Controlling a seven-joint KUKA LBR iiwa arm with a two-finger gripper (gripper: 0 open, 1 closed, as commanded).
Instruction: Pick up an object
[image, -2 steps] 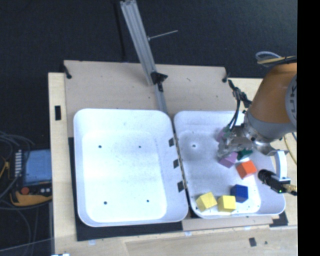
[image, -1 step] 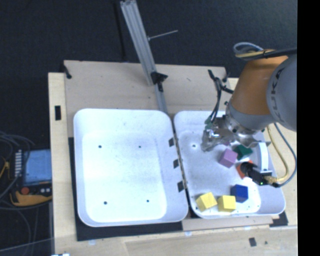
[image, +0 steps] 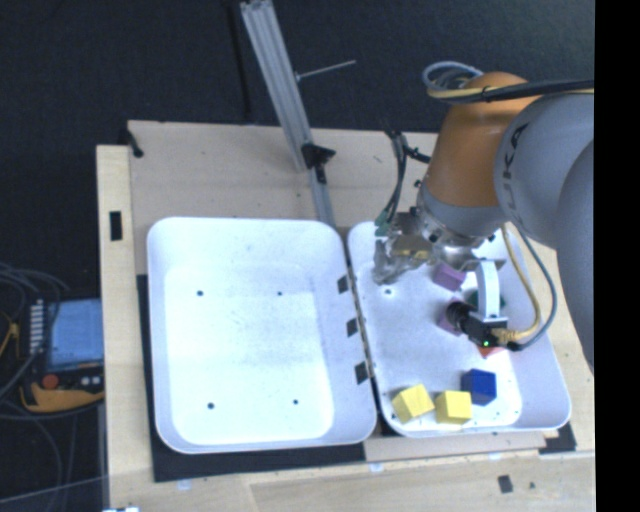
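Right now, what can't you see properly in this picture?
- Hand: whether it is open or shut, blurred and partly under the wrist.
- Purple thing: mostly hidden by the arm, shape unclear.
- Right bin: its far corner is covered by the arm.
- Blue block: too small for detail.

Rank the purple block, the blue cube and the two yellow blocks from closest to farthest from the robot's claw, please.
From the gripper, in the right bin:
1. Purple block, just beside it, toward the arm.
2. Blue cube, near the bin's front right.
3. The two yellow blocks, side by side at the front edge; too close to call between them.
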